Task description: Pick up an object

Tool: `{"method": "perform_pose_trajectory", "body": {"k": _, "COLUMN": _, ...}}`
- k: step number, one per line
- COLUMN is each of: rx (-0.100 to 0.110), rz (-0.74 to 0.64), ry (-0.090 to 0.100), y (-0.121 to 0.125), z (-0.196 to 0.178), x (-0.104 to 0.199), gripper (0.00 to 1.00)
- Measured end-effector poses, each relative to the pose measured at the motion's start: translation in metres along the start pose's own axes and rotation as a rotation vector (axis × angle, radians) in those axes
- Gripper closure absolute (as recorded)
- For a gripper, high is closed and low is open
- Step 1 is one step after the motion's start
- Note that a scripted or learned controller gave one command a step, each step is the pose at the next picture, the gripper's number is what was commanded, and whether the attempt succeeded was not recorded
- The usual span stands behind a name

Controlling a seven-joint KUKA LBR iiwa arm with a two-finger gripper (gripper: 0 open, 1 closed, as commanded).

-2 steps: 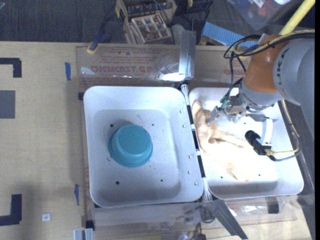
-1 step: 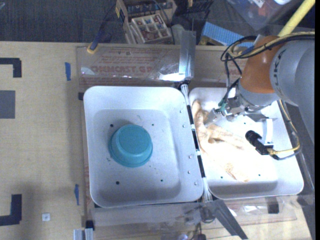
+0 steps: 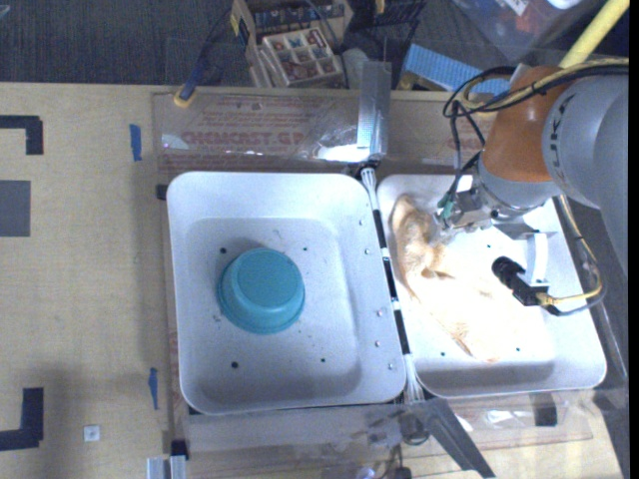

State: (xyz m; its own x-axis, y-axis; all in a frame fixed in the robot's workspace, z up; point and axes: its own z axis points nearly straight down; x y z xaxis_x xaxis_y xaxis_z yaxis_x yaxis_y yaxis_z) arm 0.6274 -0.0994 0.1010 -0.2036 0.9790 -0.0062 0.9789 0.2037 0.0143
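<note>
The pincer (image 3: 446, 215) hung low in the right bin (image 3: 574, 367), touching the upper edge of a crumpled tan cloth (image 3: 439, 267), while a teal bowl (image 3: 262, 289) sat upturned in the left bin (image 3: 200, 208).

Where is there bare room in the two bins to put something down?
Left bin: bare floor all around the blue bowl. Right bin: crowded, with the tan cloth across its left and middle and the gripper at the back.
</note>
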Motion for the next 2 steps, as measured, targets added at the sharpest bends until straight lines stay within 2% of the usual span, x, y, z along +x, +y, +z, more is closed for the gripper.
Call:
{"method": "perform_pose_trajectory", "body": {"k": 1, "rx": 0.0, "rz": 0.0, "ry": 0.0, "y": 0.0, "z": 0.0, "x": 0.0, "gripper": 0.0}}
{"method": "perform_pose_trajectory", "body": {"k": 2, "rx": 0.004, "rz": 0.014, "ry": 0.002, "y": 0.025, "z": 0.01, "x": -0.009, "gripper": 0.0}}
